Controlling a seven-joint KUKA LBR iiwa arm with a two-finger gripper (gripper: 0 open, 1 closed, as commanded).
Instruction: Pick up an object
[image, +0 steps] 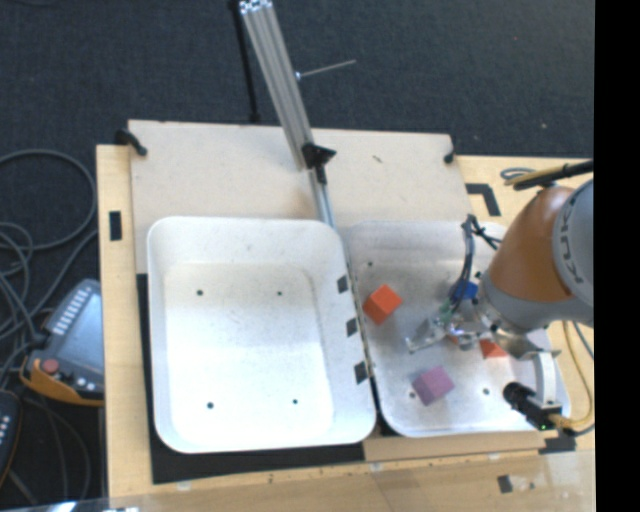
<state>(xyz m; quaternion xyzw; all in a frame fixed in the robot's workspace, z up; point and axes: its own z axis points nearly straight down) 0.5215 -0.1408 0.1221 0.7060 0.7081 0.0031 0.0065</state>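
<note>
My hand (440, 333) hangs in the right bin (400, 240), can't tell its state. Orange cube (381, 302) sits toward the bin's left edge, purple block (433, 385) near the front; I could easily nudge either away.

A pale wooden bench (115, 330) is standing on dark carpet and carrying a lighter board (220, 170) across its far half. Two shallow white bins are sitting side by side on it, their inner rims touching: the left bin (160, 300) is the larger, the right bin (400, 240) is lying under the arm. A slanted aluminium rail (285, 85) is rising from the board between them.
</note>
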